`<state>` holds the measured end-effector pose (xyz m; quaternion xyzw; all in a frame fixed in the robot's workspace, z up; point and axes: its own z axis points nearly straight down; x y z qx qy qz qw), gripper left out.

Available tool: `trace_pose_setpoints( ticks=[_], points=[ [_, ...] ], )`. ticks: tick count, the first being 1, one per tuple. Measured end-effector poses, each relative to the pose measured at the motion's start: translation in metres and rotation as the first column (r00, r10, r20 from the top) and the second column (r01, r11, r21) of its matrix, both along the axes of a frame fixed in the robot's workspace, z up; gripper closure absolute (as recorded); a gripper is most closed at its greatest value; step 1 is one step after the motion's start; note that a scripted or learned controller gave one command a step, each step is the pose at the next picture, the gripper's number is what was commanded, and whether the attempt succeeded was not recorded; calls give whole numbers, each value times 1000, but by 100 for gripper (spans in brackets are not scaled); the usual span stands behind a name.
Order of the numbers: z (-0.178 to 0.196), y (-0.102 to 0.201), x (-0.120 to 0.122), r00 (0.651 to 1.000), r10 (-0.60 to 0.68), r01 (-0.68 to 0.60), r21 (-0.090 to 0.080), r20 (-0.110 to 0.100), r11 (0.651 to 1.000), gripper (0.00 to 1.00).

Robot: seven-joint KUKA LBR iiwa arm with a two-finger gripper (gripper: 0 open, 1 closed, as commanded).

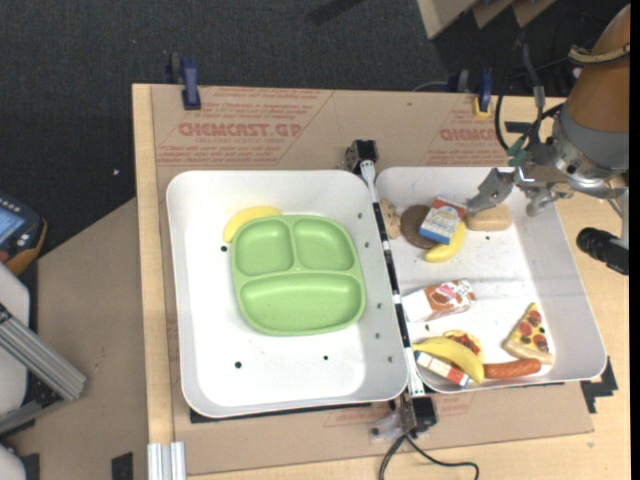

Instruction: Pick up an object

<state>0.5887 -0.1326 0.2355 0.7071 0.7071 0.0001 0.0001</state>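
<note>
My gripper point(512, 196) hangs over the far right part of the right bin point(565, 268), open, with nothing between its two grey fingers point(490, 190). Just below the left finger lies a tan bread-like piece point(488, 221). To its left are a blue and white carton point(438, 221), a brown round cookie point(410, 221) and a small yellow banana piece point(443, 252). Nearer the front lie a red and white packet point(450, 296), a pizza slice point(527, 333), a banana point(456, 350) and a sausage point(512, 370).
The left bin point(200, 348) holds a green divided plate point(297, 273) with a yellow object point(248, 219) tucked at its far left corner. A black clamp point(361, 154) sits at the back where the bins meet. Blue clamps point(187, 80) hold the board.
</note>
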Motion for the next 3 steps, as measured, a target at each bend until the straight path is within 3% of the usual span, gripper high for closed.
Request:
trace_pose_setpoints(
  ticks=[1,2,3],
  points=[
    [-54,55,41,1000,6,-6,2,-2,1000,0],
    [-157,30,16,1000,-3,3,0,-9,1000,0],
    [-140,31,19,1000,-2,2,-2,0,1000,100]
  ],
)
